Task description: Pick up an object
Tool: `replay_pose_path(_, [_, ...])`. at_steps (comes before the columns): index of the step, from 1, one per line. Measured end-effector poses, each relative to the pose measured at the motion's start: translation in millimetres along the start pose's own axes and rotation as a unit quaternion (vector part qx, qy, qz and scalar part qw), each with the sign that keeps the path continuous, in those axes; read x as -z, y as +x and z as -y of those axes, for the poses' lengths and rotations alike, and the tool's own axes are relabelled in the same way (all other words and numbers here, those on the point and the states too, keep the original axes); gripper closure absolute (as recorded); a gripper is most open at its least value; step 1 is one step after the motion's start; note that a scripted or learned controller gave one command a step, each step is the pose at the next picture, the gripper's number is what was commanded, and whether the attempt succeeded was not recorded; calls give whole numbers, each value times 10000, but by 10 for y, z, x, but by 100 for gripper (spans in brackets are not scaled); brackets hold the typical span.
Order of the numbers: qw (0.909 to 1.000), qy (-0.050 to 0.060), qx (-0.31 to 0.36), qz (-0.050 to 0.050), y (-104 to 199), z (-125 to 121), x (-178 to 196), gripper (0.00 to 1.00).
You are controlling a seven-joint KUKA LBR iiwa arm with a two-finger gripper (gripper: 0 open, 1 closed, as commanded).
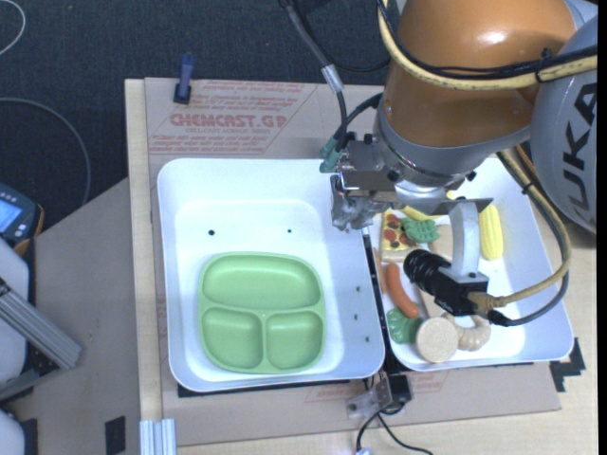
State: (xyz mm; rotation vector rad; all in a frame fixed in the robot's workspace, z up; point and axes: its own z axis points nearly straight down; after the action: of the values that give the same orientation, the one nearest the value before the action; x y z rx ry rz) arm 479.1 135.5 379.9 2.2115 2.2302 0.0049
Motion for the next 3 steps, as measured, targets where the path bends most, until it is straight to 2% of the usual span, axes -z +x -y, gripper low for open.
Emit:
replay_pose_path(1, [10000, -87, -15, -30, 189, -11, 1652, 100])
replay_pose_path(2, [10000, 60, 3, 21, 936, 3, 878, 100])
replay_pose_path(3, [9999, 81, -86, 43, 228, -253, -370, 100])
